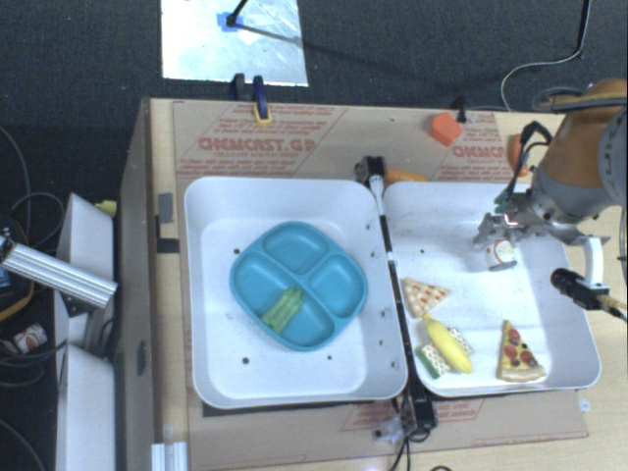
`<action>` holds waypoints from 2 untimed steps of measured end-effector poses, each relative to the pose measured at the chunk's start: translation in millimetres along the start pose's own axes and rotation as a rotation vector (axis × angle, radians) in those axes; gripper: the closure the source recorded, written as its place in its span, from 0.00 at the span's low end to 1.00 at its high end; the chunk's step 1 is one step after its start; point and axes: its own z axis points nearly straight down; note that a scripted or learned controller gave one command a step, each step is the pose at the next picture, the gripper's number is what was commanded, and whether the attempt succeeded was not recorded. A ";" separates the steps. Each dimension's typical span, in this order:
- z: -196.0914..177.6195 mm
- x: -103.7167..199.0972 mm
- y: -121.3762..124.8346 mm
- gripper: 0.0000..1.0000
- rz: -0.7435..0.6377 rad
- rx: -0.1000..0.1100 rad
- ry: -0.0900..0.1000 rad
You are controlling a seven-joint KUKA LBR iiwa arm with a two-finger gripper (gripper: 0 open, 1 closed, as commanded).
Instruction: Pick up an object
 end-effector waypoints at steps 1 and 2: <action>-56.8 50.9 2.4 1.00 0.000 -0.002 0.000; -69.7 114.0 -29.1 1.00 0.000 0.001 0.001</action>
